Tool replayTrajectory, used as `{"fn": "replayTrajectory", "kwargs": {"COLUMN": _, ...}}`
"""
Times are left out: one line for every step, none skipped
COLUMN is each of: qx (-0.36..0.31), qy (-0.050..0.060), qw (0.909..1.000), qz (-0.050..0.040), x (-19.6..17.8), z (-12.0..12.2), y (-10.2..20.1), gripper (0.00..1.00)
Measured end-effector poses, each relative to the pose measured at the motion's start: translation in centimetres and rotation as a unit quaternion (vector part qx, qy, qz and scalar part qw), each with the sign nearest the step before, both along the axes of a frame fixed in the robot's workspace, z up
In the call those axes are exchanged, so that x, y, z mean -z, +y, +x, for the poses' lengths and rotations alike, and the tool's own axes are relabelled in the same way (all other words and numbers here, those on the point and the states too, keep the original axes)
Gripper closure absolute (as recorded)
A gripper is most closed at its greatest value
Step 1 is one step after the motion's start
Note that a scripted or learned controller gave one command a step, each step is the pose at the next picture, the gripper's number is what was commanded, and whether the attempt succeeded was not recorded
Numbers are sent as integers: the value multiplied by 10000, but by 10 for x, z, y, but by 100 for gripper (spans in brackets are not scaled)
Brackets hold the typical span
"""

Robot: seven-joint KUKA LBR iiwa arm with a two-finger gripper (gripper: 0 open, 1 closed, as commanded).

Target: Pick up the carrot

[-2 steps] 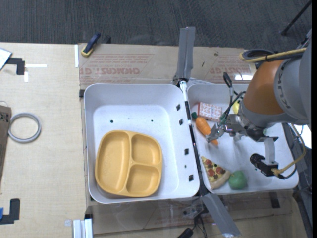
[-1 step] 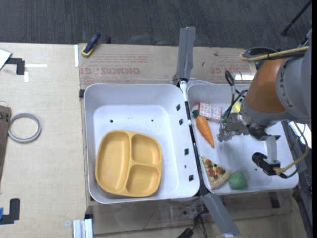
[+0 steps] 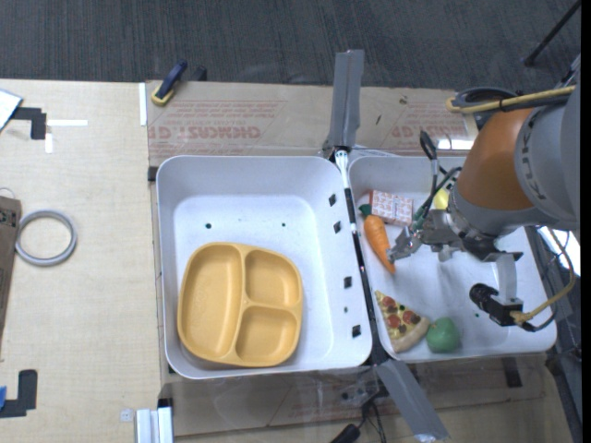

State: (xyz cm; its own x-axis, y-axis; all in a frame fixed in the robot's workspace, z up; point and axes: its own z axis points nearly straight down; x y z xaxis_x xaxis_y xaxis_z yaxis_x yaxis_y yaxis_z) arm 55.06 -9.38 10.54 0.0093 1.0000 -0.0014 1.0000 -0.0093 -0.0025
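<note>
Yellow plastic comes first on my left: a divided plate (image 3: 242, 303) lying flat in the left bin (image 3: 185, 183), with nothing on it and no part in my job. Past the raised wall between the two bins, in the right bin (image 3: 462, 335), lies the carrot (image 3: 377, 236), close against that wall, its green top toward the far side and its point slanting toward the near side. A small printed box (image 3: 391, 207) sits just beyond its top. My pincer (image 3: 404, 245) hangs low just beside the carrot's tapered end, coming in from the right; I cannot tell how far apart my fingers stand, since they blur against the wrist, and I see nothing gripped between them. Nearer the front of the bin lie a toy pizza slice (image 3: 402, 319) and a green ball-like thing (image 3: 444, 334), both well apart from the carrot.

My worries are these. The carrot is smooth, round and tapering, so I judge a grip near the thin end may squeeze it out or let it pivot. It lies hard by the bin wall, so one finger may strike the rim or land on top of the carrot instead of beside it. A push could also roll it against the box.
</note>
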Motion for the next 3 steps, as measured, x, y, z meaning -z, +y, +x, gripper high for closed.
{"fn": "replayTrajectory", "kwargs": {"qx": 333, "qy": 5, "qw": 9994, "qz": 8, "x": 15, "z": -74, "y": -19, "gripper": 0}}
{"fn": "replayTrajectory", "kwargs": {"qx": 331, "qy": 4, "qw": 9995, "qz": 7, "x": 15, "z": -74, "y": -19, "gripper": 0}}
{"fn": "replayTrajectory", "kwargs": {"qx": 330, "qy": 4, "qw": 9995, "qz": 7, "x": 15, "z": -74, "y": -19, "gripper": 0}}
